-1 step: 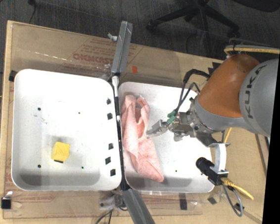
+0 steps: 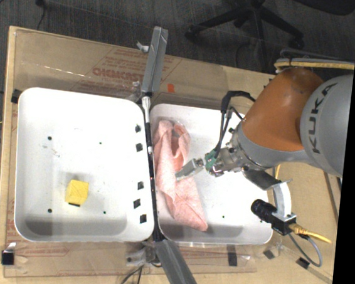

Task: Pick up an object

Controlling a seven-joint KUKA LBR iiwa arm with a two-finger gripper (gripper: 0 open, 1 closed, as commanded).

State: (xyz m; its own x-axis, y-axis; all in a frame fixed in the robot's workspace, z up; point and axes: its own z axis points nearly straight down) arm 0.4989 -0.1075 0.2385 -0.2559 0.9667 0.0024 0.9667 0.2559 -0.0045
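A pink cloth [image 2: 175,176] lies crumpled along the left side of the right bin [image 2: 231,229], against the divider. My gripper [image 2: 186,169] reaches in from the right and hovers at the cloth's middle, its fingers [image 2: 190,167] low over the folds. The grey arm with its orange band [image 2: 281,117] covers the bin's upper right part. A small yellow block [image 2: 77,192] sits in the lower left part of the left bin [image 2: 55,109], far from the gripper.
A grey metal bar [image 2: 152,66] runs along the divider between the bins, with black clips on it. Cables and a black connector [image 2: 264,210] hang by the right bin's right rim. The bench is brown board around the bins.
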